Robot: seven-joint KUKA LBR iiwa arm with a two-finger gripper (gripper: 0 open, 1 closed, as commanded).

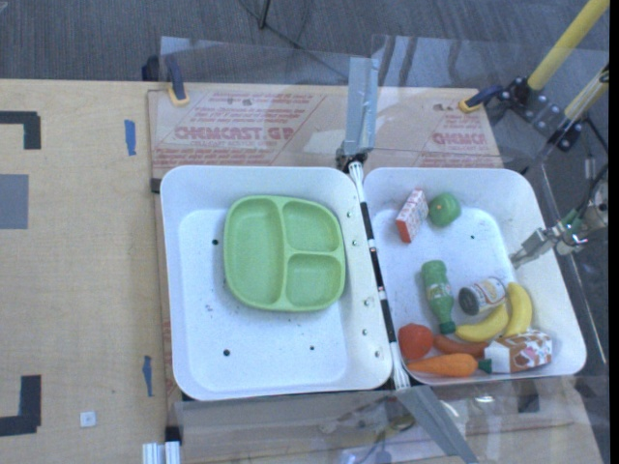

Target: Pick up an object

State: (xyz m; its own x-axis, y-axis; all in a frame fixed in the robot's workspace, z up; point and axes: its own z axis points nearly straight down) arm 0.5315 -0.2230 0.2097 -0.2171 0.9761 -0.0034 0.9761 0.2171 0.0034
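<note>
— What is there to pick up, and where?

— The things all lie in the right bin [542, 211]. A small red and white carton [411, 216] sits near the back, just beside a green apple [444, 210]. Toward the front a green bottle [437, 294] lies next to a small jar [482, 295], and a banana [513, 315] curves around the jar. At the front edge are a carrot [445, 364], a red pepper [417, 339] and a juice box [522, 351].

— And your end effector?

— My end effector [566, 238] is over the right rim of that bin, apart from all the items. Nothing is between its fingers; whether they are spread or closed I cannot tell.

— What's around that?

— The left bin [184, 259] holds a green divided plate [284, 253]. Both bins rest on the desk [68, 288], with cardboard [242, 133] behind them.
</note>
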